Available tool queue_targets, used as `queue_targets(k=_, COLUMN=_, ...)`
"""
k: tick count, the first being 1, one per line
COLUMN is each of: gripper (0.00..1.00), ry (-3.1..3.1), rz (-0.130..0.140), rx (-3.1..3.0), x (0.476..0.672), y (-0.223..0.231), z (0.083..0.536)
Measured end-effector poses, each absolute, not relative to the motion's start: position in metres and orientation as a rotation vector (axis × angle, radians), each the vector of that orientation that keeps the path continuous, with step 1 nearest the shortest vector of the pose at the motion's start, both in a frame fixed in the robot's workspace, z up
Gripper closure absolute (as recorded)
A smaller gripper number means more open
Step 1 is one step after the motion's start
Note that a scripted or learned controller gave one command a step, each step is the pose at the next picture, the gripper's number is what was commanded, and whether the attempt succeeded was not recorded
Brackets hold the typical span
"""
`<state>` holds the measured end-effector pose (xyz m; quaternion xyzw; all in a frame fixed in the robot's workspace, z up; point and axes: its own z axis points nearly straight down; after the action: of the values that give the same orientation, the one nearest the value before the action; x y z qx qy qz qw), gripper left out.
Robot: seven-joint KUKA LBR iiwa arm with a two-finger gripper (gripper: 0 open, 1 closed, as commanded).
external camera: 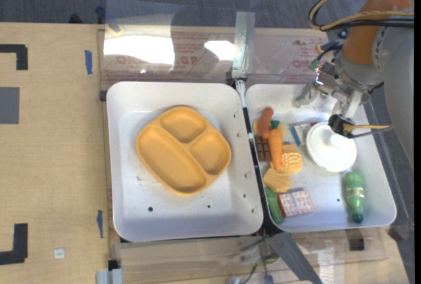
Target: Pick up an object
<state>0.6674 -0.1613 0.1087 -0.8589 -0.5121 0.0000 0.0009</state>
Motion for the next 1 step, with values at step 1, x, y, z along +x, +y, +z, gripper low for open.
queue_targets(k=1, gripper=0.0, ry=-1.438, rz=-0.008, rx=-2.796, x=0.6507, y=-0.1182, z=0.1851)
